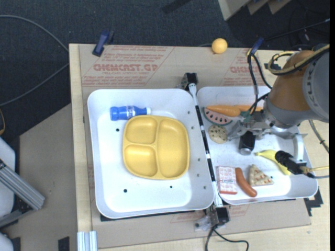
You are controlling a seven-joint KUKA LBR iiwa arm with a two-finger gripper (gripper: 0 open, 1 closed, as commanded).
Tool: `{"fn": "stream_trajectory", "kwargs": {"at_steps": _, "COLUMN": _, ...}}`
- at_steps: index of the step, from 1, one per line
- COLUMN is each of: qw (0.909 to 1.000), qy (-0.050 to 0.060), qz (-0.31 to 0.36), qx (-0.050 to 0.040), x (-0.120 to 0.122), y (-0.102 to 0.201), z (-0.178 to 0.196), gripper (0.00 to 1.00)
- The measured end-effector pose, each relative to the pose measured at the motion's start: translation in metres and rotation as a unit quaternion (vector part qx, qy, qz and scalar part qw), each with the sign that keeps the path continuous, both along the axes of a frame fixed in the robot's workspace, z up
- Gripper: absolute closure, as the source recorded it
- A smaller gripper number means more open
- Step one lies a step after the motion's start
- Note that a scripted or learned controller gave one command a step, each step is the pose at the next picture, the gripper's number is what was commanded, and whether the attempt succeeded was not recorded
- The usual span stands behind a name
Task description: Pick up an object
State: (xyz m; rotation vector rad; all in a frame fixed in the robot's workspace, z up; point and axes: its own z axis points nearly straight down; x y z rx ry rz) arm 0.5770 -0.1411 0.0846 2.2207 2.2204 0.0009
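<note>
Gripper point(246, 140) low in the right bin point(309, 192), its state hard to judge — nothing visibly lifted, so the pick looks undone. Near edge: a packet point(226, 180), sausage point(246, 182) and pizza slice point(259, 176); farther back, banana point(268, 154), cookie point(218, 134), watermelon slice point(218, 116) and carrot point(230, 109).

Slanted overhead view of both bins point(99, 140)
</note>
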Motion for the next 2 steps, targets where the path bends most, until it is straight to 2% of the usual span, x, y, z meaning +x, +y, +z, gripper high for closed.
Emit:
{"fn": "stream_trajectory", "kwargs": {"at_steps": 1, "qw": 1.0000, "qy": -0.001, "qz": 0.000, "qx": -0.0002, "x": 0.000, "y": 0.000, "z": 0.010, "gripper": 1.00}}
{"fn": "stream_trajectory", "kwargs": {"at_steps": 2, "qw": 1.0000, "qy": -0.001, "qz": 0.001, "qx": 0.0008, "x": 0.033, "y": 0.082, "z": 0.101, "gripper": 1.00}}
